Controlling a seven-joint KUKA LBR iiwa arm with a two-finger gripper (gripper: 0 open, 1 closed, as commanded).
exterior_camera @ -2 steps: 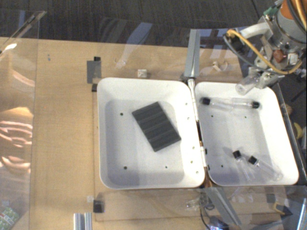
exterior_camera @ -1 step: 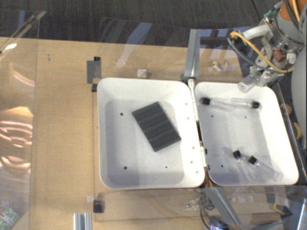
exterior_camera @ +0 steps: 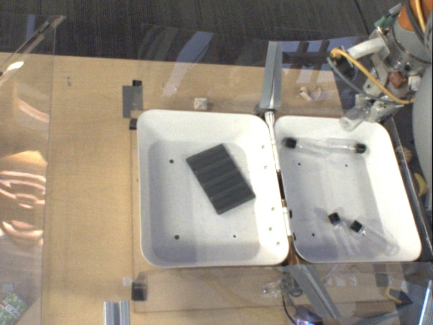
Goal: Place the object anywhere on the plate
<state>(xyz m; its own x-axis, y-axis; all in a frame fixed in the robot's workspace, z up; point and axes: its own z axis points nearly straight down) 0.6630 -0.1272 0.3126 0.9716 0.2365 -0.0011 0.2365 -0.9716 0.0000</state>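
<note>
In the camera view, the gripper (exterior_camera: 355,117) is seen at the far right corner of the right bin (exterior_camera: 408,208), over its rim, below the arm's wrist (exterior_camera: 399,53). Whether it is open or closed cannot be told, and nothing is seen held in it.

The likeliest object is judged to be a clear tube with black caps (exterior_camera: 325,145), which lies on the bin floor near the far wall. It is just beside the gripper, to the left and towards the camera. Its long axis runs nearly across the bin, left to right, so a grasp across its short width is called for.

Two smaller clear capped pieces (exterior_camera: 358,229) are seen near the bin's front, well apart from the gripper.

The plate (exterior_camera: 220,179), dark grey and ribbed, lies tilted in the left bin (exterior_camera: 152,208), further left, beyond the divide between the bins. The object is therefore judged not yet placed.
</note>
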